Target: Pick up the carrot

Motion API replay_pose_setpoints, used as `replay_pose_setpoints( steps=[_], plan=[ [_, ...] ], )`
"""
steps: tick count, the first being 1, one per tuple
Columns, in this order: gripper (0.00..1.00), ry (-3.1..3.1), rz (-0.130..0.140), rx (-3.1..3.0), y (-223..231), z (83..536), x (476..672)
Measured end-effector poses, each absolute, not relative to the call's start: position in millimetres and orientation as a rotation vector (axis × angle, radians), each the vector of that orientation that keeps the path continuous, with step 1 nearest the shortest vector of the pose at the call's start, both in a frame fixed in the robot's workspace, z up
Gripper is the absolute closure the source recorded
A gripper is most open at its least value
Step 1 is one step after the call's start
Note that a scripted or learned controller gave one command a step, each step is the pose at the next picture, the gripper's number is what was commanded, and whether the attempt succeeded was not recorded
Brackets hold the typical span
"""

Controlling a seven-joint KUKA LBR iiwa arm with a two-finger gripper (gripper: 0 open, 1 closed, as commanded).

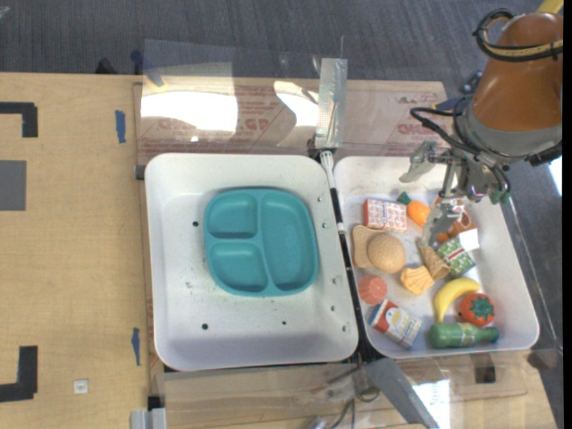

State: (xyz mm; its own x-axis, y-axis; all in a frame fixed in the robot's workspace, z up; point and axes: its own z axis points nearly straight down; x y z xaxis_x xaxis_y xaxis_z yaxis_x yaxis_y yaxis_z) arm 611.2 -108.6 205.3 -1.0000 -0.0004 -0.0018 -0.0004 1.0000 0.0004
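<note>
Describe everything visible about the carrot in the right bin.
The carrot is a small toy with a smooth, plastic-looking orange body and a bit of green at its upper-left end. It lies in the upper middle of the right bin, just right of the red-and-white carton and possibly touching it. The end effector hangs close to its right; whether they touch is unclear. Its shape is too small to make out in detail.
</note>
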Motion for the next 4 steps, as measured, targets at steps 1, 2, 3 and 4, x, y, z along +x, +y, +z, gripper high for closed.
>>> replay_pose_setpoints(
  steps=[1,2,3,4],
  plan=[
    [0.0,3.127,-0.001,0.081,-120.3,103.9,610.5],
    [1.0,3.113,-0.004,0.079,-119.8,118.3,615.5],
    [1.0,3.13,-0.001,-0.109,-105.5,179.9,655.9],
    [1.0,3.136,0.003,-0.248,-107.2,116.3,602.8]
  ],
)
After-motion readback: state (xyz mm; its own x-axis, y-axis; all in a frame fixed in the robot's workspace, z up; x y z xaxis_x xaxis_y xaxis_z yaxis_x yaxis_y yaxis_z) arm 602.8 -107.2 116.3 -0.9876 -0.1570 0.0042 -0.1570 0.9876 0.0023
